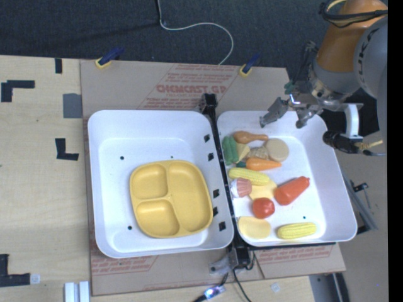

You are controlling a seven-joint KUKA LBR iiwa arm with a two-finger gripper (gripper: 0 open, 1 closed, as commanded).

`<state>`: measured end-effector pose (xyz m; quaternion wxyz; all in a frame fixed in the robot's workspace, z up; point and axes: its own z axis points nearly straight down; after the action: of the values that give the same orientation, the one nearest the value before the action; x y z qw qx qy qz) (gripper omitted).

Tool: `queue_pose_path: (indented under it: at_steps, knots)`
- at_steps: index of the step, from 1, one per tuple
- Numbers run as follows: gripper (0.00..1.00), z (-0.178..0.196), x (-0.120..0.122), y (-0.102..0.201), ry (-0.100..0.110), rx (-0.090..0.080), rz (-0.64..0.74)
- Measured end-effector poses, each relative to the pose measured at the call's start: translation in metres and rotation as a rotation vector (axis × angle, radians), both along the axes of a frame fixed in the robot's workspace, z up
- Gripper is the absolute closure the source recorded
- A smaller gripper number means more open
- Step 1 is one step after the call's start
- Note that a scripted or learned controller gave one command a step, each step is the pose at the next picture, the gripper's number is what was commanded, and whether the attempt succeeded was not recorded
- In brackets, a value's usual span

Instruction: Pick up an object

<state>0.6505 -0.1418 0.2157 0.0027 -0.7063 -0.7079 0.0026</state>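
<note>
corn cob (296, 231) in right bin (337, 187), open empty claw (288, 116) above far rim

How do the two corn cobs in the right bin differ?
The upper corn lies mid-bin, wedged among other toys, with pale green husk at one end; the lower corn lies near the bin's front edge, mostly apart, with no husk visible. The upper tilts down to the right; the lower lies nearly level. Both are yellow and lie flat.
</note>
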Motion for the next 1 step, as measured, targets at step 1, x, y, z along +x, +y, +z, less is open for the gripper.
queue_pose_path:
  at_steps: [1]
  knots:
    - [0.00, -0.0489, -0.0089, 0.0054, -0.001, 0.000, 0.000]
